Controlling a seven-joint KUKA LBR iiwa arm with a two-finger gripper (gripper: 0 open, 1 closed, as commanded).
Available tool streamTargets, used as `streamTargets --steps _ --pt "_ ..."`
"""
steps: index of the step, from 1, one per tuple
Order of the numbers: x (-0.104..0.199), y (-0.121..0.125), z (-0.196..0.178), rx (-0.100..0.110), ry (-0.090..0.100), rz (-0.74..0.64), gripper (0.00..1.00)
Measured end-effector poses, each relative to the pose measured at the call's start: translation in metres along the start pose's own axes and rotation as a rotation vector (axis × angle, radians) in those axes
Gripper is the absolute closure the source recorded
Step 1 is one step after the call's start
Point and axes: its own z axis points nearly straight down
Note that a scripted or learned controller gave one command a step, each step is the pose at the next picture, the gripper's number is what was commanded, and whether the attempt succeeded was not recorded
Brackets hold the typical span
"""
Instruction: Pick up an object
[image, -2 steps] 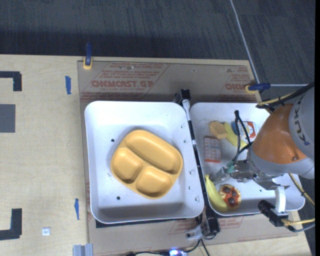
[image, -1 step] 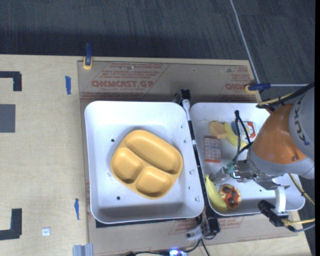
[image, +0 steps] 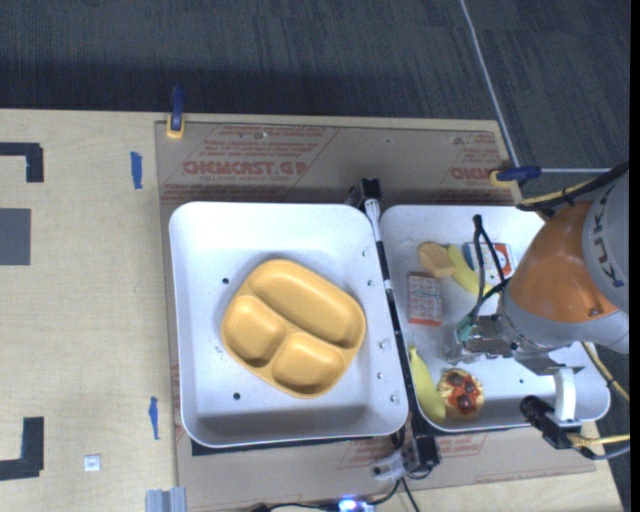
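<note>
- Camera view: looks down at a slant on a pale wooden table (image: 80, 330) bearing two shallow white bins side by side, set on a brown cardboard sheet (image: 300, 155).
- Left bin (image: 200, 240): holds a yellow three-compartment tray (image: 291, 325), lying tilted near the middle.
- Right bin (image: 400, 235): holds several small things in its left half.
- Near the back of the right bin: a tan cracker-like piece (image: 434, 258), touching a yellow item (image: 462, 268) just to its right.
- Just in front of those: a small red-and-white packet (image: 424, 298), lying flat.
- At the front left of the right bin: a yellow banana (image: 424, 385) along the wall, touching a round red-and-brown pizza-like toy (image: 460, 392) on its right.
- Reaches in from the right: grey arm with orange band (image: 560, 275), covering the right half of the right bin.
- End effector (image: 478, 335): low over the right bin, between the packet and the pizza-like toy, near both.
- Cannot tell how far open, nor whether anything is held; hidden under the wrist body and cables.
- Blue tape marks (image: 136, 170) and black squares (image: 22, 162) on the table left of the bins.
</note>
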Motion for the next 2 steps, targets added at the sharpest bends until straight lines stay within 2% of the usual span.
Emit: streamTargets --steps 1,2 --pt "0.000 0.000 0.000 0.000 0.000 0.000 0.00" --pt "-0.002 -0.003 0.011 0.010 0.004 0.000 0.00"
